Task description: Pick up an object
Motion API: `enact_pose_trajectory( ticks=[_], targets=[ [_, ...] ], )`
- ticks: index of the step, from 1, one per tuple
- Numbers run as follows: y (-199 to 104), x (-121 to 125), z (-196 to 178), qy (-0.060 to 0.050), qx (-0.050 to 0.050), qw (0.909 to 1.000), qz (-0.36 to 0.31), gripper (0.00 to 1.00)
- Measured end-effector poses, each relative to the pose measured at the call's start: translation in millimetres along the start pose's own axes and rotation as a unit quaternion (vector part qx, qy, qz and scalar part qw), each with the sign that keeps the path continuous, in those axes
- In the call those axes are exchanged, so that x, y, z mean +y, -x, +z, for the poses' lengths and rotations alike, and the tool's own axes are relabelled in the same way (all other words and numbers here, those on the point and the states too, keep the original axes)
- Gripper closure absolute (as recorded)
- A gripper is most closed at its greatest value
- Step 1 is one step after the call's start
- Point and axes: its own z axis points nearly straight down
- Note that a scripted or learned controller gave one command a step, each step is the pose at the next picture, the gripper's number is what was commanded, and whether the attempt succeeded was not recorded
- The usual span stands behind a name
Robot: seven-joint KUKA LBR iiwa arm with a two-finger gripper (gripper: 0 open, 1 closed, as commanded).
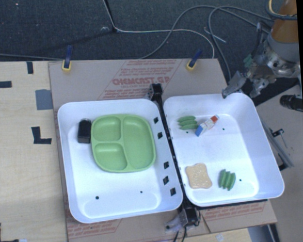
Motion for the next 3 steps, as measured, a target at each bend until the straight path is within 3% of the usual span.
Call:
enact_pose_trajectory(
  ticks=[1, 3],
  targets=[
    [-0.5, 2.1, -7.7, 0.006, -0.001, 1.0000, -0.002, 0.00],
    [6.3, -7.3, 93.7, 0.004, -0.001, 1.0000, -0.002, 0.00]
  ],
)
